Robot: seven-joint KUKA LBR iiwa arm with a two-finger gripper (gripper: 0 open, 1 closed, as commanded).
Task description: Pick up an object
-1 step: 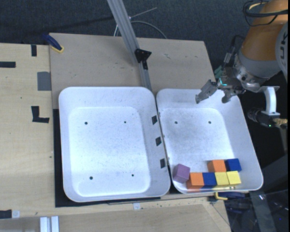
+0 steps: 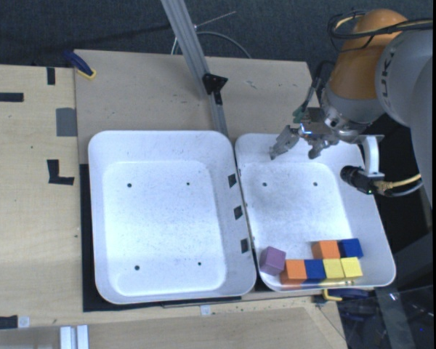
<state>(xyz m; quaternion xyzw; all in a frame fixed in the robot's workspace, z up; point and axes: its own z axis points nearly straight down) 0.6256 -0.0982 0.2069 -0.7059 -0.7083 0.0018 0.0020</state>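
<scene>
I judge this the approach step: my gripper hangs spread and empty over the far rim of the right bin, well apart from the blocks clustered against its near wall. Next I need a long reach down toward them; the mid-floor is open, but the wall crowds them.

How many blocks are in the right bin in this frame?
6, all clustered at the near edge of the right bin: purple block leftmost, then a front row of orange, blue and two yellow, with orange and blue behind. More could be hidden.
</scene>
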